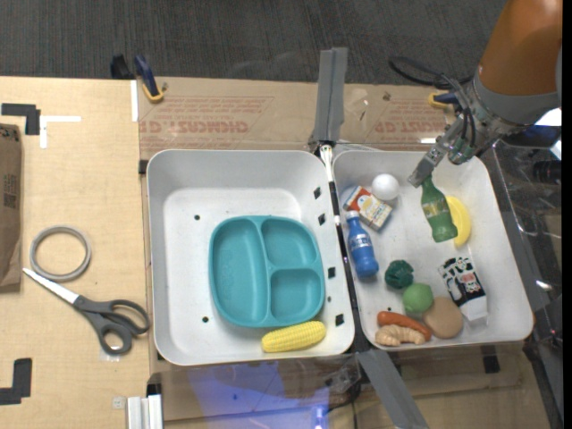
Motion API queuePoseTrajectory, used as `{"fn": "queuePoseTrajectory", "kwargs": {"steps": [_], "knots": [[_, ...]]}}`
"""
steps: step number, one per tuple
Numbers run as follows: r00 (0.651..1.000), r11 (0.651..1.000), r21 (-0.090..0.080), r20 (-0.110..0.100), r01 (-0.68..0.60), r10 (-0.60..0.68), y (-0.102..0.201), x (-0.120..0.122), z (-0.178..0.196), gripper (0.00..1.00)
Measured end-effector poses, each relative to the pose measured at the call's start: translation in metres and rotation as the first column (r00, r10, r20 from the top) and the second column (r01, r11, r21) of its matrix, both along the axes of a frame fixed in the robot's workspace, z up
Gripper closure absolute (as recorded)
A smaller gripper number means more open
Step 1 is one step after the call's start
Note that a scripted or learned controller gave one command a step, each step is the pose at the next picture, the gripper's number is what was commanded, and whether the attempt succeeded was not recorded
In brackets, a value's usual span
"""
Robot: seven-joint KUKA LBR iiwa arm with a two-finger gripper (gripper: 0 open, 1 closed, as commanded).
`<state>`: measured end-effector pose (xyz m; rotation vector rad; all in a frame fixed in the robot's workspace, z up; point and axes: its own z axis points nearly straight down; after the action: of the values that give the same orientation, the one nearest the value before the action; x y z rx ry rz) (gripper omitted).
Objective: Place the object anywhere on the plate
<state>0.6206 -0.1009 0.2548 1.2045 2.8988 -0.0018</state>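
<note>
A teal plastic plate [265, 271] with 3 compartments is seen lying flat in the left white bin [170, 239], slightly toward that bin's near right. A yellow toy corn cob [293, 336] is laid just beside the plate's near edge, on the bin floor and off the plate.

The grey arm with the orange band [523, 47] is seen reaching in from the upper right, and its two-finger gripper [427, 170] is lowered over the far part of the right white bin [509, 266]. A green toy bottle [439, 214] is seen directly under the fingertips, its neck pointing up toward them and its body running toward the near side. The neck appears to meet the fingertips, but whether it is gripped between them cannot be told, nor can it be told whether the pincer is released or clenched. A yellow toy banana [459, 219] is laid touching the bottle's right side.

Elsewhere in the right bin, well apart from the gripper, a white ball [385, 186], a small red-and-white carton [370, 207] and a blue toy bottle [362, 248] are gathered near the left wall. A dark green vegetable [399, 274], a lighter green round fruit [417, 298], a brown potato-like piece [443, 319], an orange carrot [402, 321] and a black-and-white milk carton [465, 286] are spread along the near side.

On the wooden bench [80, 150] to the left, a roll of tape [60, 252] and grey-handled scissors [94, 311] are laid.
</note>
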Motion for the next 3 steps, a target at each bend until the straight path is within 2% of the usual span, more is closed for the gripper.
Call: {"fn": "queuePoseTrajectory", "kwargs": {"steps": [1, 2, 3], "knots": [[0.925, 0.925, 0.001, -0.004, 0.381, -0.381, 0.009, -0.078, -0.064, 1.00], [0.917, 0.917, 0.002, 0.005, 0.399, -0.399, -0.036, -0.141, -0.083, 1.00], [0.917, 0.917, 0.002, 0.000, 0.399, -0.399, -0.036, -0.142, -0.084, 0.00]]}}
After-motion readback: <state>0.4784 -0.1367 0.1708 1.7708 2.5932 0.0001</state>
